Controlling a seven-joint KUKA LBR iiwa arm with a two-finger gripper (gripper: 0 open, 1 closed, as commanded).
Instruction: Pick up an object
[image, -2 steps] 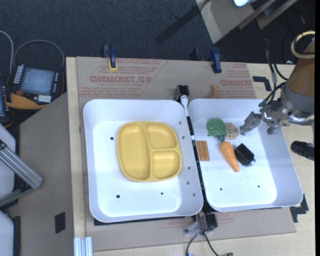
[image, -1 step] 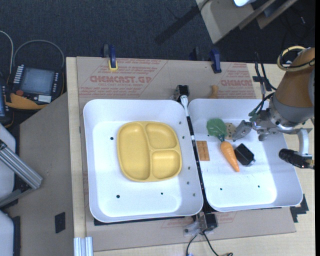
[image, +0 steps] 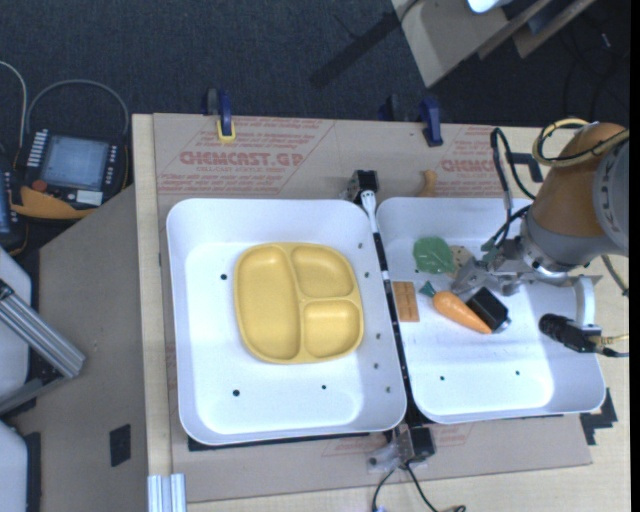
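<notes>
We judge the pick not yet made: our end effector (image: 487, 292) is low in the right white bin (image: 500, 395), over the orange plastic carrot (image: 459, 310), its grip state impossible to tell.

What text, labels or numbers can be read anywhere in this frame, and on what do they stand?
"CHEMCAST GP", red print, partly worn, on the brown board behind the left bin.
A second red print of the same sort on the board behind the right bin, cut off by the arm: not readable in full.
Screen of the handheld pendant at far left: too small and blurred to read.
</notes>
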